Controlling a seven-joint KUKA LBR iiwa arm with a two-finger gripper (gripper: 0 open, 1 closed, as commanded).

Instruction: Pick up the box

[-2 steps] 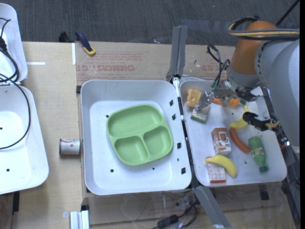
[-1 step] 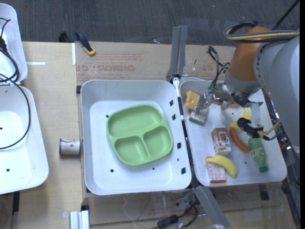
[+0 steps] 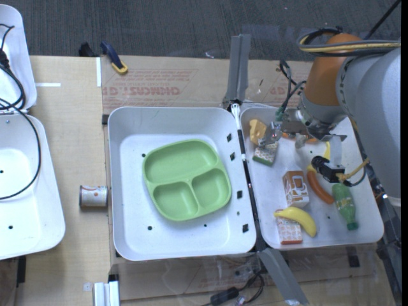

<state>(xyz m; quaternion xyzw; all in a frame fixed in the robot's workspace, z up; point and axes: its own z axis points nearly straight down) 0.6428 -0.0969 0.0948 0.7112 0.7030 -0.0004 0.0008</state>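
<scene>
An orange and white box (image 3: pixel 296 189) lies flat in the middle of the right bin (image 3: pixel 363 234). A second red and white box (image 3: pixel 290 233) lies at the bin's front edge, partly under a banana (image 3: pixel 298 220). A small tan and grey box (image 3: pixel 264 153) sits at the bin's back left, beside a yellow item (image 3: pixel 256 131). My gripper (image 3: pixel 276 131) is low over that back left corner, just above and right of the small box. Whether it touches the box is unclear.
A green sectioned plate (image 3: pixel 186 178) lies in the left bin (image 3: pixel 121 171). In the right bin there are also a green bottle (image 3: pixel 344 206) and an orange-red sausage shape (image 3: pixel 320 187). A small can (image 3: pixel 94 196) rests on the bench left of the bins.
</scene>
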